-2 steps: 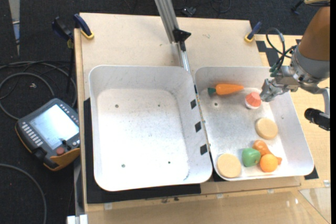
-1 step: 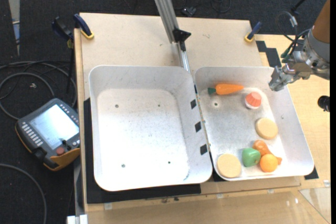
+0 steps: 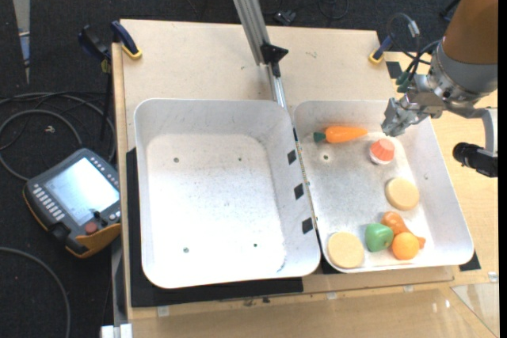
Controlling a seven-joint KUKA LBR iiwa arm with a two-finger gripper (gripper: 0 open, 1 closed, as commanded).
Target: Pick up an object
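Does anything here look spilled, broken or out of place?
Nothing stands out. The toy food, such as the carrot and the green pepper, lies loose in the right bin, none spilled. The gripper hangs beside the carrot.

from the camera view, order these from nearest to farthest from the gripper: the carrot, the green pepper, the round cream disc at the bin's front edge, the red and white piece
Gripper sits over the right bin's back.
1. Red and white piece, just below it.
2. Carrot, to its left in the view.
3. Green pepper, toward the front.
4. Cream disc, front edge, farthest.
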